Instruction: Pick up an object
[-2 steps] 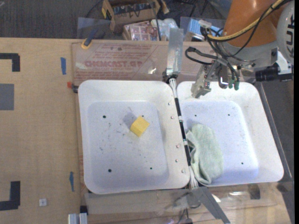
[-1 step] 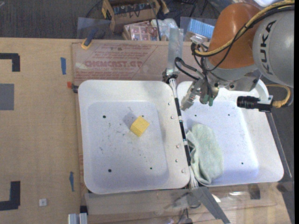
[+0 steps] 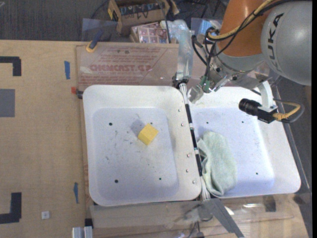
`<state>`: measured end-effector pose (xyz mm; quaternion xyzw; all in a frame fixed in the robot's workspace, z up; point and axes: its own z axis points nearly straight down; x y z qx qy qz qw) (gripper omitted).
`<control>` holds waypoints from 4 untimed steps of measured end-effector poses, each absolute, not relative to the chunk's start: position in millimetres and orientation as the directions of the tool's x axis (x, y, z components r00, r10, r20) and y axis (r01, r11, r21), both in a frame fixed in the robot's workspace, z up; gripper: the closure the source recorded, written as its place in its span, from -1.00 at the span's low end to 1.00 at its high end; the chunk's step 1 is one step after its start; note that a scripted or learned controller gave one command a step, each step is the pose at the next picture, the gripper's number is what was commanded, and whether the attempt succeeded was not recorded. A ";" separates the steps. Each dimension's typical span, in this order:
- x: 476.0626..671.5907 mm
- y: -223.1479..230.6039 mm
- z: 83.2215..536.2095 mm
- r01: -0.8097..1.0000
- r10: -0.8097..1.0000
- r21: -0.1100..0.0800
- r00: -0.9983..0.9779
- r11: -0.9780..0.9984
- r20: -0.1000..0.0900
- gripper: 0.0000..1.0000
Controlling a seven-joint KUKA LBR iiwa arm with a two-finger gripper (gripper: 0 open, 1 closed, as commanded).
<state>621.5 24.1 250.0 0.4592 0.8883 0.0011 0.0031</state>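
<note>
**Mia:** What do we have to grab?

**Sam:** We may pick any one thing. We see a small yellow foam block [image 3: 147, 134] lying in the shallow white plastic bin on the left [image 3: 99, 182]. It sits near the middle of that bin, a bit toward the far side, with nothing touching it.

**Mia:** And the other bin?

**Sam:** A soft pale green cloth [image 3: 218, 162] lies crumpled in the shallow white plastic bin on the right [image 3: 267, 167]. It is bunched up against the wall where the two bins meet. We think that spot makes it harder to grab, since the wall is just beside it.

**Mia:** Where is the arm?

**Sam:** The big grey arm with the orange band [image 3: 257, 24] comes in from the right. Its two-finger gripper [image 3: 205, 87] hangs over the far edge of the right bin, close to the wall between the bins. It is apart from both the block and the cloth.

**Mia:** Is its hand wide or tight?

**Sam:** We cannot tell. It is small and dark there, with wires around it. We see nothing held in it.

**Mia:** So what comes next?

**Sam:** We guess nothing is picked up yet. The block looks easy, because it stands alone with room on every side.
</note>
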 end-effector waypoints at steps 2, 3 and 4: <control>543.0 51.2 274.5 1.000 1.000 -0.002 -0.023 0.023 0.000 1.00; 543.0 51.4 274.7 1.000 1.000 -0.002 -0.023 0.023 0.000 -1.00; 559.7 131.3 203.0 0.993 0.993 -0.002 -0.117 0.117 0.000 -1.00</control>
